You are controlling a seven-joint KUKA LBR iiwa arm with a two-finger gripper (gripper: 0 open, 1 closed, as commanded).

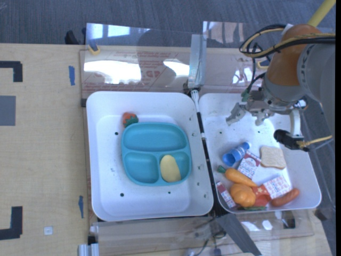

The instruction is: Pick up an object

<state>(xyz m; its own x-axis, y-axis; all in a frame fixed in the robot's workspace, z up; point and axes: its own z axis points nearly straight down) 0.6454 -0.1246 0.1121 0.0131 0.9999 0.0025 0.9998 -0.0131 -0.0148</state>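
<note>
My gripper (247, 115) hangs over the upper part of the right bin (213, 127), its two grey fingers spread open with nothing between them. Below it in that bin lie a blue bottle (235, 154), a slice of toast (273, 157), a carrot (238, 176), an orange fruit (243, 196), a red sausage (285, 197) and red-and-white packets (248, 167). In the left bin (101, 143) a blue divided tray (133, 167) holds a yellow lemon-like piece (170, 168) in its lower right compartment. A small orange-and-green toy (129, 118) rests just above the tray.
A clear plastic wall (138, 63) stands behind the bins. The grey arm with its orange band (293, 57) and black cables fills the upper right. Wooden bench surface (37, 159) stretches to the left.
</note>
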